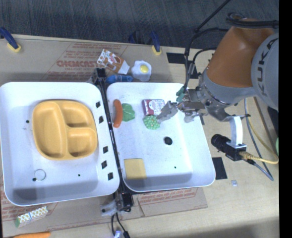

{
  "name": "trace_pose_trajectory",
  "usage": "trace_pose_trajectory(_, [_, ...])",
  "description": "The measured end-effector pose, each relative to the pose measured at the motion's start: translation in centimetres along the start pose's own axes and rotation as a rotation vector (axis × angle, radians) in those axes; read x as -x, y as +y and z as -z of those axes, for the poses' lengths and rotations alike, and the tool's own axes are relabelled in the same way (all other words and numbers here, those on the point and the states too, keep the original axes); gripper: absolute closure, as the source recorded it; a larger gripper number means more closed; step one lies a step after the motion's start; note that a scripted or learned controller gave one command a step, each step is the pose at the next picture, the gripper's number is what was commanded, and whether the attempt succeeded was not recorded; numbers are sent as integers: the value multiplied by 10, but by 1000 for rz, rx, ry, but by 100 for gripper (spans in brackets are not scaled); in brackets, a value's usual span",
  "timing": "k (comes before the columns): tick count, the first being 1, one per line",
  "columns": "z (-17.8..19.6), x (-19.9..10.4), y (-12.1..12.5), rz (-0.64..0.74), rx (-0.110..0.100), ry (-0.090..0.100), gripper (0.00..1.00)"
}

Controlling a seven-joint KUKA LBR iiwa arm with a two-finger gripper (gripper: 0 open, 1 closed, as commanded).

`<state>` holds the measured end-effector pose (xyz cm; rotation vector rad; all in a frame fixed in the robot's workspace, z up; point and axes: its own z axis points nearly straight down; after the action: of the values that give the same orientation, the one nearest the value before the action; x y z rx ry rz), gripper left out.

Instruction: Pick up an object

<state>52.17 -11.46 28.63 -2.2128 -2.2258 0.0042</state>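
Green ball (pixel 151 122) in right bin (pixel 195 167)

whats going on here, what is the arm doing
A grey and orange robot arm reaches in from the right over the right bin, its gripper low beside a small maroon packet and a green bumpy ball. Nothing is visibly held. An orange sausage, a green piece and a tan square lie nearby. The left bin holds a yellow divided tray.

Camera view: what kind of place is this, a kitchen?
Probably a robot lab, not a kitchen. A grey arm reaches over two white bins on a bench, and the food, like the hot dog, looks like toys.
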Motion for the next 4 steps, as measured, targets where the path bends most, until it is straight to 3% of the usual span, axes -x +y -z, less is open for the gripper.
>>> trace_pose_trajectory(1, [-153, -8, 59, 88, -3, 0, 0])
trace_pose_trajectory(2, [-194, -5, 110, 496, 3, -2, 0])
trace_pose_trajectory(3, [-193, -14, 136, 409, 3, -2, 0])
trace_pose_trajectory(4, [-194, -12, 136, 43, 3, -2, 0])
